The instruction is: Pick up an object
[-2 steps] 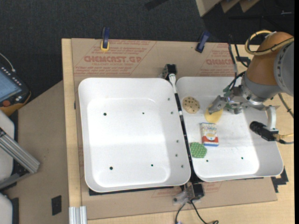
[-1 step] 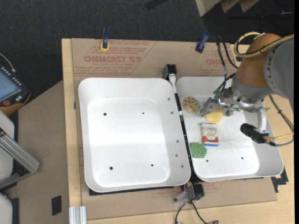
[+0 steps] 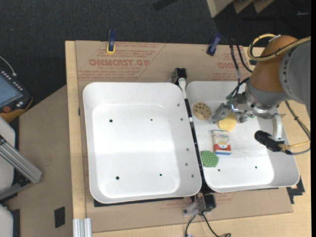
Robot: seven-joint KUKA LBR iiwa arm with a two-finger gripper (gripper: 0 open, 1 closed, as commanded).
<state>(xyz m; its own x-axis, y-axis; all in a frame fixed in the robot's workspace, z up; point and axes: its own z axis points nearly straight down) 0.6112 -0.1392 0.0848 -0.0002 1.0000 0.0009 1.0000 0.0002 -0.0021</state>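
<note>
My arm reaching in from the right, my gripper (image 3: 228, 113) low over the right bin (image 3: 276, 174), grip state unclear, yellow object (image 3: 227, 125) just beneath, cardboard-covered bench (image 3: 74, 112).

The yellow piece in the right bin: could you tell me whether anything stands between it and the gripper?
Nothing visible does. The gripper is right over the yellow piece; the cookie and small carton lie beside it, apart.

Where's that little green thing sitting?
The green piece lies in the right bin, at its left wall, just below the small box.
</note>
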